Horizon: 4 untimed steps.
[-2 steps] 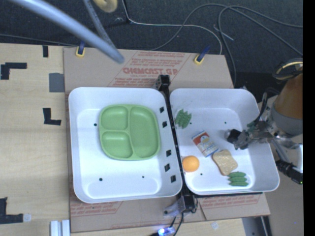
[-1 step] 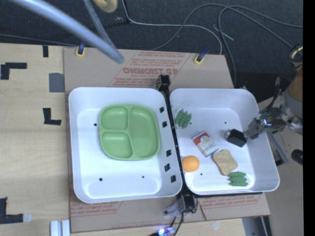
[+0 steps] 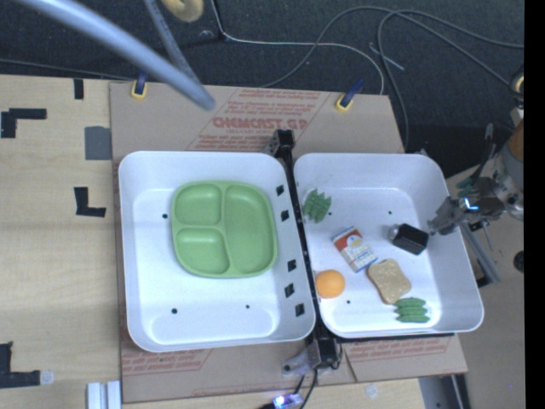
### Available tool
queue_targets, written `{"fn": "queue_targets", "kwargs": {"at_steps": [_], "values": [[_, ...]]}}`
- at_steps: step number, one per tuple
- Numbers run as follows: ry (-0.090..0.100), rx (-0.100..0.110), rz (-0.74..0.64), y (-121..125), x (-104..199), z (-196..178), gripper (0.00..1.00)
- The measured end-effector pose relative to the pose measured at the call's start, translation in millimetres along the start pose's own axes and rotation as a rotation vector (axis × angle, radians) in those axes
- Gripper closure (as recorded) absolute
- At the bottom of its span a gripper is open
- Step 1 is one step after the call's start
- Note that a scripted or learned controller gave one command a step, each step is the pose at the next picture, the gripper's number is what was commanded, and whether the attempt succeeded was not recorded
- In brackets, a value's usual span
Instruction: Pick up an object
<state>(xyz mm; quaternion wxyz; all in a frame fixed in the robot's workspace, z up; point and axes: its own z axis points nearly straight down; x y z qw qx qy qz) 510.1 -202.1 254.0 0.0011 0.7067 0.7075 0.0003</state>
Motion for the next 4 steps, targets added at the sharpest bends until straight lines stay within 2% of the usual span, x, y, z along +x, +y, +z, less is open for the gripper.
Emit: {"fn": "queue_targets", "kwargs": {"at_steps": [1,2,4], "values": [[0.003,0.002,-0.005,4,52,-4,1.00],[0.003,0.004,-0.005,-2,113,9,1.00],[0.003,0.004,-0.006,-13,208,6,1.00]]}}
